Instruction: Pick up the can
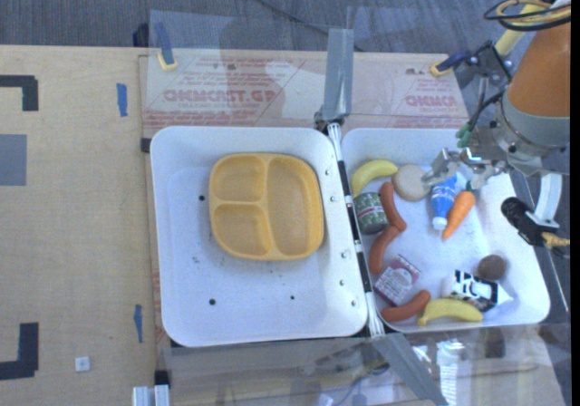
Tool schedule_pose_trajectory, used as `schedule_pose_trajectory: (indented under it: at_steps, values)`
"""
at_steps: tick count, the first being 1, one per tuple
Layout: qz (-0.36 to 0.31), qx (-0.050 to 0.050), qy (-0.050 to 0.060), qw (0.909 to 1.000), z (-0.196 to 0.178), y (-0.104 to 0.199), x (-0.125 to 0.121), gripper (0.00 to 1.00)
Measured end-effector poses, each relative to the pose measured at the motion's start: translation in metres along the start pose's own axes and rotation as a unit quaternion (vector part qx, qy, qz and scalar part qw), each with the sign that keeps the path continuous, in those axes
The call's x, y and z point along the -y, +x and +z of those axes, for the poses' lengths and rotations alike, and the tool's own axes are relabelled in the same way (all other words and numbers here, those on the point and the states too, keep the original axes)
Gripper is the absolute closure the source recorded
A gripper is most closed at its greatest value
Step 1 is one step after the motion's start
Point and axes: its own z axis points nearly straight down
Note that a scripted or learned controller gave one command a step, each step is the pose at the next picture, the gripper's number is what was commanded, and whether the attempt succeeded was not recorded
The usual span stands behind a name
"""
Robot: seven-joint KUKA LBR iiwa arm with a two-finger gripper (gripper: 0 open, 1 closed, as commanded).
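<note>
Success on this step depends on getting the gripper from the far right part of the right bin over to the can, which lies on its side against the bin's left wall, just beside the divider between the two bins. The gripper hangs above the blue and white bottle and the carrot, well apart from the can, and whether it is apart or together I cannot tell from this slant, since wires and metal parts crowd the tool. Nothing is seen held. The can is hemmed in: a banana curves just above it, a sausage runs down its right side, nearly touching, and a second sausage bends away below. A good approach, in my judgement, travels left across the bin at a safe height, clear of the pale round thing, then descends straight over the can with the tool turned so it closes across the can's round body, not along its length. The wall side leaves little room, so the descent wants to be well centred. The left bin holds a yellow divided plate, which plays no part here.
</note>
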Motion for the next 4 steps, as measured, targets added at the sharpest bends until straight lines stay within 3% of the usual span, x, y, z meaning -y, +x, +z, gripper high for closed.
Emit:
schedule_pose_trajectory:
  at_steps: [1,2,3,4]
  values:
    - [0.016,0.001,-0.001,0.9999,-0.025,0.007,0.002,0.0]
    - [0.069,0.001,-0.001,0.9976,-0.082,-0.02,-0.014,0.0]
    - [0.081,0.0,0.0,0.9967,-0.062,-0.008,0.03,0.0]
    - [0.049,0.001,-0.002,0.9988,-0.12,-0.066,-0.025,0.0]
